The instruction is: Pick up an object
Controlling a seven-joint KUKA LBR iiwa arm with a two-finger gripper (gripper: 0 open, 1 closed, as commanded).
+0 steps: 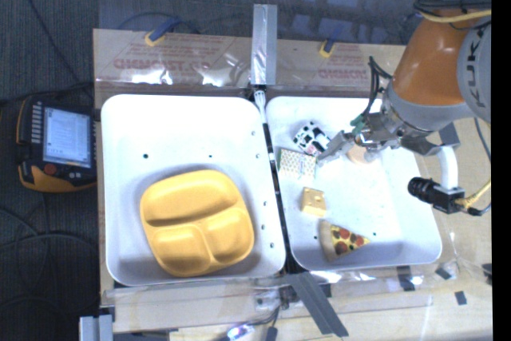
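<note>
Gripper [345, 141] hangs just right of the black-and-white toy [309, 137] in the right bin [415, 251]; I cannot tell its opening. Below that toy lie a cheese wedge [313, 202] and pizza slice [342, 240]. I'd centre over the toy before descending.

Two white bins: in the left bin [120, 172], a mustard-yellow divided tray [197, 221]. In the right bin [399, 204], a black-and-white patterned toy [310, 136] at 10 o'clock, a pale green speckled square [296, 164] beneath it, a yellow cheese block [313, 202] near centre, and a pizza slice [342, 240], tan with red dots, at 6 o'clock. The arm [435, 64] is orange and grey.
</note>
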